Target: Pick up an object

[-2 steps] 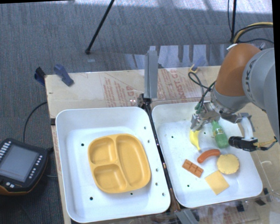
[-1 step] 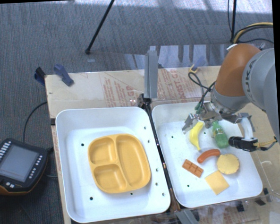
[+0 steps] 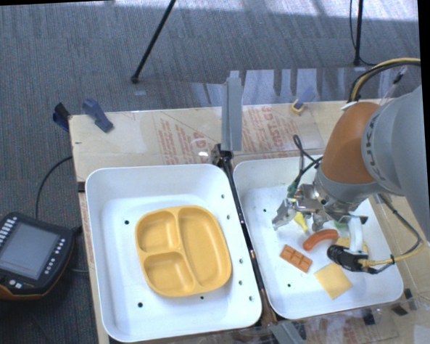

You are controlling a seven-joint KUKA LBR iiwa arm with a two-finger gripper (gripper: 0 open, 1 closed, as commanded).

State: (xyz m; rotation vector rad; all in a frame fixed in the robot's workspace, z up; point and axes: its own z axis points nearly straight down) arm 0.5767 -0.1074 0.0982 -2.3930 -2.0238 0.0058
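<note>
Camera view from above: two white bins lie side by side on the surface. The left bin (image 3: 108,203) holds a yellow divided plate (image 3: 182,249) in the middle of the frame. The right bin (image 3: 263,179) holds the small objects: an orange sausage (image 3: 320,239), a brown waffle piece (image 3: 296,258) lower left of it, a yellow cheese slice (image 3: 332,280) at the lower right, and a yellowish piece (image 3: 300,220), partly hidden under the metal parts.

The arm comes in from the right of the frame, and the gripper (image 3: 297,212) hangs low over the upper middle of the right bin. How wide the jaws stand, I cannot tell; the wrist covers them.

Nearest target, in my judgement, is the sausage. It lies just lower right of the jaws, with its long axis running from lower left to upper right, so the jaws should close across that axis.
</note>
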